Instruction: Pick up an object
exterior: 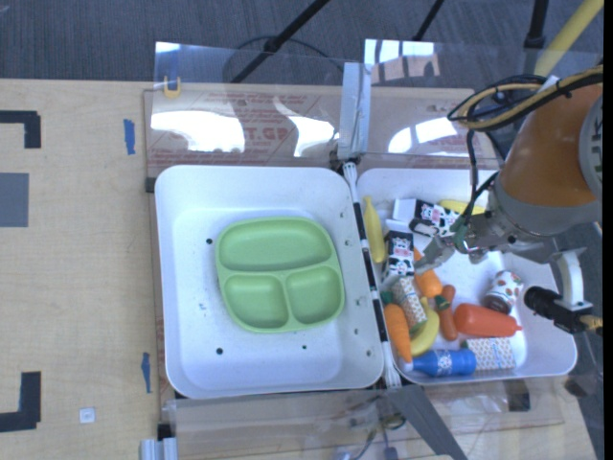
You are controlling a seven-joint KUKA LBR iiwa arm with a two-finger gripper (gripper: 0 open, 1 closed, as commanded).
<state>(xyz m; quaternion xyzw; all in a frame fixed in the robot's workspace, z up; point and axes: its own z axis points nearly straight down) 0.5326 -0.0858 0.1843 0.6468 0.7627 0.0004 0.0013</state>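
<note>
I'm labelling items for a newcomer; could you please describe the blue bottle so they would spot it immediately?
Look in the right bin, the cluttered one. Along its near edge lies the blue bottle on its side, just below the banana. It is the only blue item there.

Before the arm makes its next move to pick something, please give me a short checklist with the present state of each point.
1. Objects available in the right bin: ok, many toys lie there, among them a large carrot and a blue bottle.
2. Hand above the right bin: ok.
3. Hand open: cannot tell.
4. Object between its fingers: not ok, none seen.
5. Left bin for placing: ok, a green divided plate lies in it.
</note>
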